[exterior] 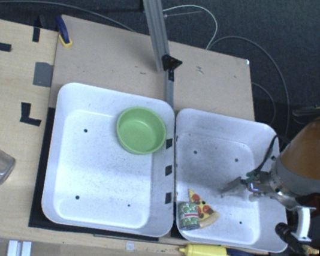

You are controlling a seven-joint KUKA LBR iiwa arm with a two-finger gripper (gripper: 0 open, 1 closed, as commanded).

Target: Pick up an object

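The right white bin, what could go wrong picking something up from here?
The colourful pizza-slice toy and the green printed packet lie touching in the right white bin, near its left wall, so a grab might catch both or neither. The two-finger gripper sits apart from them over bare floor and could close on nothing.

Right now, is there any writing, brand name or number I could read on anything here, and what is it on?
None can be read.
The small colourful packet in the right bin has printed artwork, too small and blurred to make out.
The yellow bottle and the green bowl show no lettering.
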